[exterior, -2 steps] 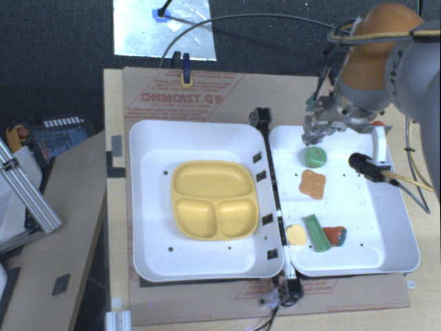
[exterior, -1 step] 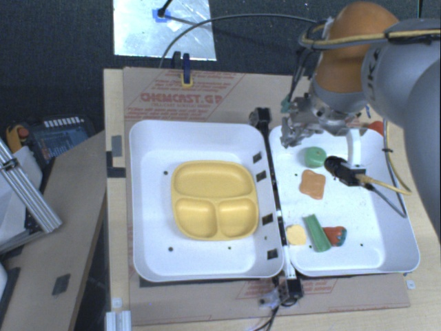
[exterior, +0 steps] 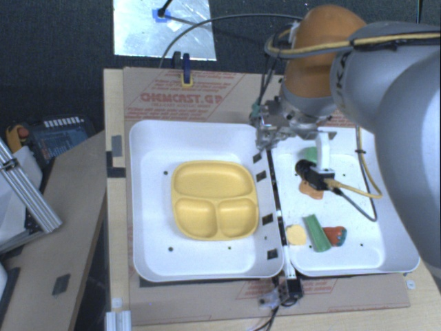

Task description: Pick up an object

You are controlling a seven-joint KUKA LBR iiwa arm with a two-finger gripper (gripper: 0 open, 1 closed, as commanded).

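My gripper (exterior: 266,138) hangs at the far end of the divider between the two white bins, over the inner edge of the right bin (exterior: 386,254). Several small things lie in that bin. A green block (exterior: 318,232) sits near the front, with a yellow disc (exterior: 296,235) to its left and a red-orange piece (exterior: 336,235) to its right. A flat orange piece (exterior: 313,191) lies mid-bin, and a pale green piece (exterior: 311,154) lies behind it, partly hidden by the wrist. None of them touches the gripper.
The left bin (exterior: 148,185) holds a yellow three-compartment plate (exterior: 212,198). The grey arm covers the right bin's far right side. Cardboard lies under both bins, and a metal rail and a grey bench stand at the left.
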